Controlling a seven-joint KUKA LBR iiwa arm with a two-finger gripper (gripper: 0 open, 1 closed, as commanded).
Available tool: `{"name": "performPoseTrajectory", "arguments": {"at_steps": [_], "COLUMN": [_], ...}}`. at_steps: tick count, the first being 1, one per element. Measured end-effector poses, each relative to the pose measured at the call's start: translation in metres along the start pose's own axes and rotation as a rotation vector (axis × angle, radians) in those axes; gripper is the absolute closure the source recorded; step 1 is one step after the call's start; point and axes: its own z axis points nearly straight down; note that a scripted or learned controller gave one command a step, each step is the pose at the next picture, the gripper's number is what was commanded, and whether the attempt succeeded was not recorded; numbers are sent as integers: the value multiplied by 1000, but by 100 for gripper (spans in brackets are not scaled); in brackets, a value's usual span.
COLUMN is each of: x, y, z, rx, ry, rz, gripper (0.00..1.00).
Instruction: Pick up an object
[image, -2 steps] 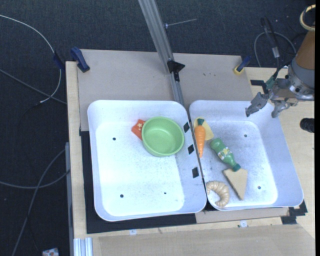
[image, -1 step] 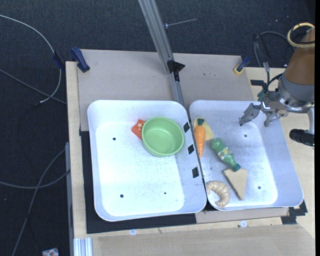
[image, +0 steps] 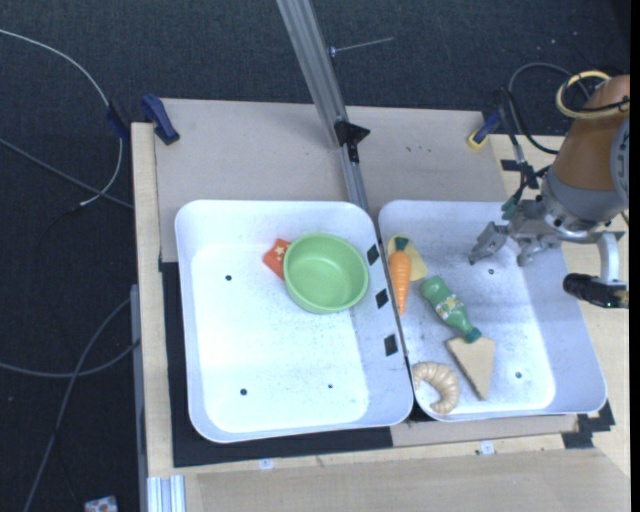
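You are looking down on two white bins sitting side by side on the bench, and the green bowl (image: 326, 271) makes the handiest landmark. It is resting in the left bin (image: 250, 400), in the upper right part of that bin. A small red-orange object (image: 275, 257) is peeking out from just behind the bowl's left edge, touching it.

Moving right of the bowl, across the divide into the right bin (image: 560, 350), a carrot (image: 399, 280) is lying lengthwise just beside the inner wall, with a yellowish piece (image: 412, 262) tucked against its upper right side. Further right and a little lower, a green bottle (image: 449, 309) is lying tilted on its side. Below and to the right of the bowl, a croissant-like pastry (image: 439, 384) is curling at the bin's lower edge, and a tan wedge (image: 474, 364) is lying just beside it, near the bottle's lower end.

Well right of the bowl, the gripper (image: 508, 246) is hanging over the upper part of the right bin, its fingers spread apart with nothing between them, apart from every object.
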Motion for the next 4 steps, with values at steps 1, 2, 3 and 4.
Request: {"name": "performPoseTrajectory", "arguments": {"at_steps": [1, 2, 3, 4], "x": [1, -6, -7, -7], "y": [2, -3, -6, -5], "z": [-14, -62, -125, -154], "rx": [-5, -12, -14, -11], "ry": [-1, -4, -4, -3], "rz": [-2, 0, -1, -2], "gripper": [100, 100, 100, 100]}}
